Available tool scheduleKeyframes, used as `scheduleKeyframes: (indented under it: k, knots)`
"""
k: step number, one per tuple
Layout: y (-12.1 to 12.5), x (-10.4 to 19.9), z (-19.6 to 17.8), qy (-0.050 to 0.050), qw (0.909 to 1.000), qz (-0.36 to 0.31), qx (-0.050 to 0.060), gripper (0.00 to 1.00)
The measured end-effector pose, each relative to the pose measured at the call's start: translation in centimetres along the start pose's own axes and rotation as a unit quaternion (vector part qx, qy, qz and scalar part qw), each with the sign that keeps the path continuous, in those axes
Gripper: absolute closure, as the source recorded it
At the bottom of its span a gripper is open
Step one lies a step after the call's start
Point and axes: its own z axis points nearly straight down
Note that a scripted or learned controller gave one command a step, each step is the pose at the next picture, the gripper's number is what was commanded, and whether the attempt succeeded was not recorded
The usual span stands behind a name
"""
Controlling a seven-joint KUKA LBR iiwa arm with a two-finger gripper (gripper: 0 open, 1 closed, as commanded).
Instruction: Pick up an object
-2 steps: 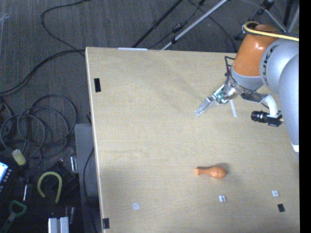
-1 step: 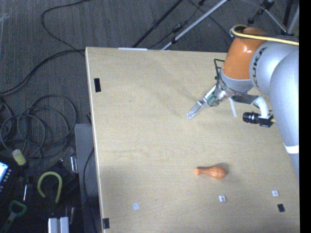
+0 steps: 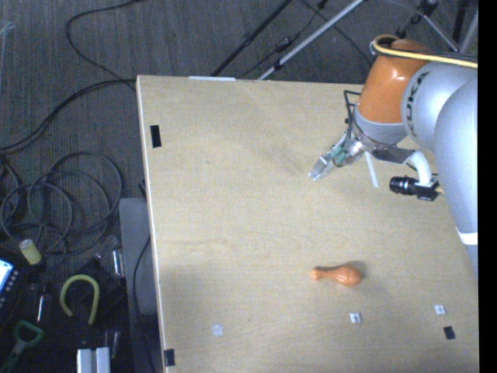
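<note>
Claw (image 3: 321,169) over bare table, orange object lying apart.

The grey arm (image 3: 446,123) with its orange band enters from the right; its claw points down and to the left above the tan table (image 3: 233,208). Whether the claw stands apart or together cannot be told at this scale, and nothing is seen between its tips. The orange pear-shaped object (image 3: 339,275) lies on its side on the table, well apart from the claw, toward the near edge. Cables (image 3: 62,193) lie on the floor at left.
</note>
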Motion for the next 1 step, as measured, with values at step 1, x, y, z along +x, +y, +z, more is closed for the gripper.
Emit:
scheduleKeyframes:
  k: [1]
  knots:
    - [1.69, 2.73, -6.89, 0.000, 0.9979, 0.064, 0.001, 1.00]
